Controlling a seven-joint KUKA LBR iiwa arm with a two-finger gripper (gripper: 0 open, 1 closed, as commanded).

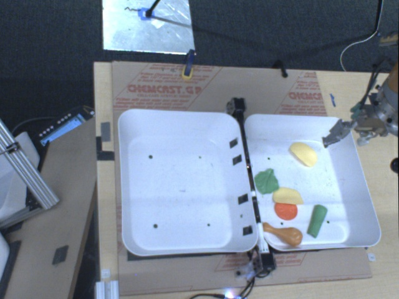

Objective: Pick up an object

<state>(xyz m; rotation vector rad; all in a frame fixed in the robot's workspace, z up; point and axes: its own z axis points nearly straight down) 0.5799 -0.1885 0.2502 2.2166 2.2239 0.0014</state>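
Observation:
The right bin [352,185] holds several toy foods. A pale yellow lemon-like piece [303,154] lies near its middle. Below it sit a green leafy piece [267,180], a yellow slice [287,195], a red-orange round [286,211], a green cucumber [317,220] and a brown drumstick [283,233] at the front rim. My gripper [341,136] hangs over the right bin's far right part, just up and to the right of the lemon-like piece and apart from it. I see nothing held in it.
The left bin [181,179] lies beside the right one, with black clips [237,161] along the shared divider. Both rest on a cardboard sheet [162,86]. A shiny metal plate [146,17] lies behind, and a cable [358,42] loops at the far right.

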